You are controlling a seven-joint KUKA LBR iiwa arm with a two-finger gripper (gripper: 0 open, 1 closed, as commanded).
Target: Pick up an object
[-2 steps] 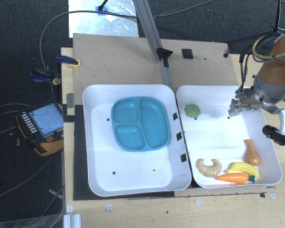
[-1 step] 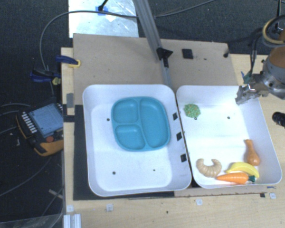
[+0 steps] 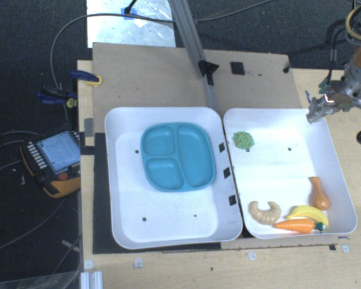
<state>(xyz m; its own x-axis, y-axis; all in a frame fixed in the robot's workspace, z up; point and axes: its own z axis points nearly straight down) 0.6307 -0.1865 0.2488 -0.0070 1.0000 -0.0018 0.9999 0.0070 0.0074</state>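
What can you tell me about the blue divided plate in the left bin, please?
The blue divided plate is a light blue, rounded-rectangle tray that looks like smooth plastic. Raised ridges split it into three compartments: two smaller ones on the view's left and a long one on the right. It lies flat, right side up, on the floor of the left bin, toward the far side and turned slightly askew. Nothing lies in it, and only the bin floor touches it.

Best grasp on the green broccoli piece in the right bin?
Take the broccoli across its rounded top, coming straight down. It sits alone near the right bin's left wall, apart from the croissant, so there looks to be room on every side but the wall's.
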